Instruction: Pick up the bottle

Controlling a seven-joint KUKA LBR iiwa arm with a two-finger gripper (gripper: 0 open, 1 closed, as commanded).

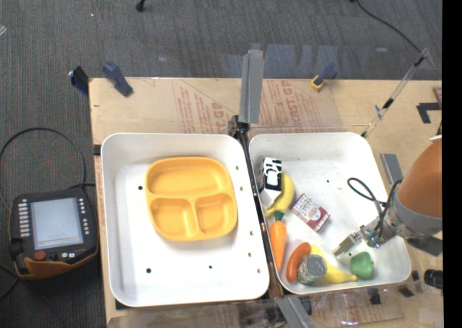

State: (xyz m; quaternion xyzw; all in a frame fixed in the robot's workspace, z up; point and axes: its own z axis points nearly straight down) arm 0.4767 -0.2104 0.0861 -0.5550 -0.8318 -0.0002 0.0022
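Observation:
The bottle (pixel 271 173), small with a black-and-white label, lies at the left side of the right bin (pixel 339 147), touching the top end of a banana (pixel 283 195). My gripper (pixel 354 242) is low over the right bin's near right part, just above a green pepper (pixel 362 265) and far to the right of the bottle. Nothing shows in its grasp. The grey arm with its orange band (pixel 432 186) reaches in from the right edge.
A carrot (pixel 278 243), a pink carton (pixel 310 212), a red sausage-shaped piece (pixel 297 261), a can (pixel 312 269) and a yellow piece (pixel 336 274) also lie in the right bin. A black cable loop (pixel 363 191) hangs by the wrist. The left bin (pixel 123 247) holds a yellow divided tray (pixel 192 196).

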